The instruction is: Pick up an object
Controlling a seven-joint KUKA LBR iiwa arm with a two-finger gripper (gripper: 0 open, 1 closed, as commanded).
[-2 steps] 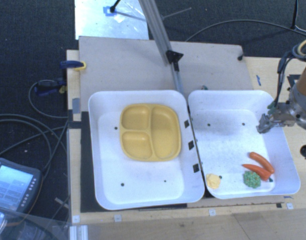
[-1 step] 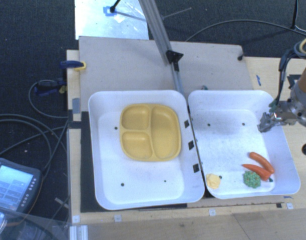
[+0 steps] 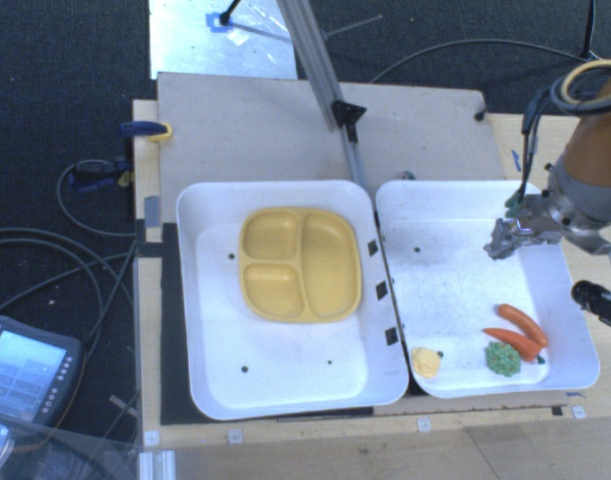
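My gripper hangs over the right bin, near its right wall, with nothing seen between its fingers. Below it, toward the bin's front right corner, lie two orange-red carrot-like sticks, one above the other. A small green broccoli piece sits just in front of them. A pale yellow lump rests at the bin's front left. The gripper is well apart from all of these.
The left bin holds a yellow divided plate. A slanted metal pole crosses the back of the bench. Cables and a teach pendant lie on the floor to the left.
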